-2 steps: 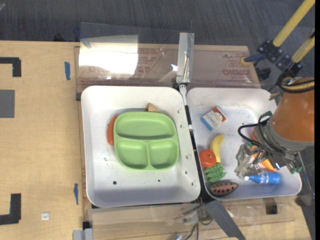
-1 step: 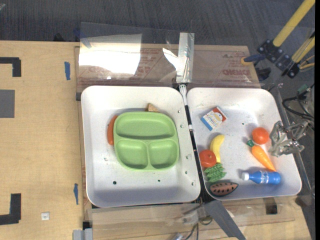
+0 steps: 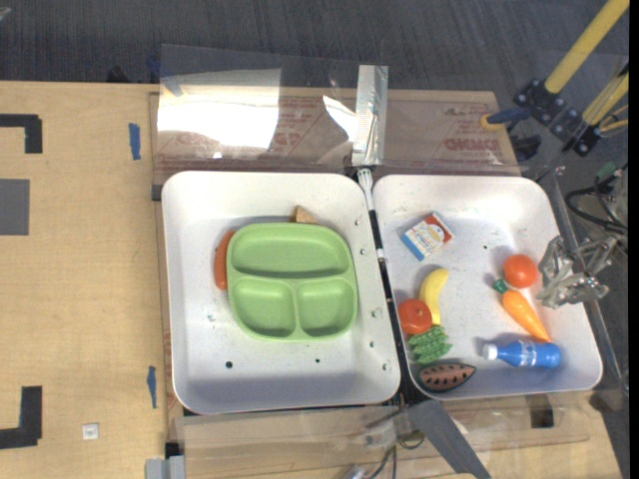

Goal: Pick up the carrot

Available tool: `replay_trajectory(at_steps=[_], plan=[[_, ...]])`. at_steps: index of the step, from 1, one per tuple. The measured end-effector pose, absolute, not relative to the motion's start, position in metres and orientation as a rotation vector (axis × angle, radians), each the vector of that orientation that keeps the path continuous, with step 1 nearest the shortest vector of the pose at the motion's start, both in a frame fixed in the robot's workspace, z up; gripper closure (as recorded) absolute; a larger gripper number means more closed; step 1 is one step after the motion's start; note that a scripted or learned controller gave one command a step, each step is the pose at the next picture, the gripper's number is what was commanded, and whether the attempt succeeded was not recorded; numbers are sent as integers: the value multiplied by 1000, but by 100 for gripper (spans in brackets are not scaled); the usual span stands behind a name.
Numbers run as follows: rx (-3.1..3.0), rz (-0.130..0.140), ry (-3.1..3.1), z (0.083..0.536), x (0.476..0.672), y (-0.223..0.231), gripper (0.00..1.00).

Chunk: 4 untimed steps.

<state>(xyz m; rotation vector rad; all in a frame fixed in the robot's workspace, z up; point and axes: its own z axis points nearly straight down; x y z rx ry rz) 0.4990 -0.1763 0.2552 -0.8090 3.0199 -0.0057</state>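
The carrot point(image 3: 523, 310), orange with a small green top, lies slantwise near the right side of the right bin point(image 3: 469, 203). An orange round fruit point(image 3: 519, 270) sits just above its green end. My gripper point(image 3: 569, 275) shows as a grey metal shape at the bin's right rim, just right of the carrot and the round fruit and apart from both. Nothing is visibly held in it.
A blue bottle point(image 3: 521, 353) lies below the carrot. Further left are a banana point(image 3: 433, 289), a tomato point(image 3: 415, 315), a green vegetable point(image 3: 429, 344), a watermelon slice point(image 3: 446, 375) and a small box point(image 3: 427, 236). The left bin point(image 3: 190, 367) holds a green divided plate point(image 3: 292, 279).
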Motion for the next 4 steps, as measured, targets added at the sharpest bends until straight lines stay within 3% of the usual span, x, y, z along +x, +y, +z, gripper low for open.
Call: replay_trajectory(at_steps=[1, 2, 3, 4], plan=[[-805, -9, 3012, 266, 501, -175, 100], [-1138, 7, 2929, 163, 515, -207, 100], [-1244, -5, 2875, 198, 550, -203, 100], [-1470, -8, 2766, 254, 551, -221, 100]])
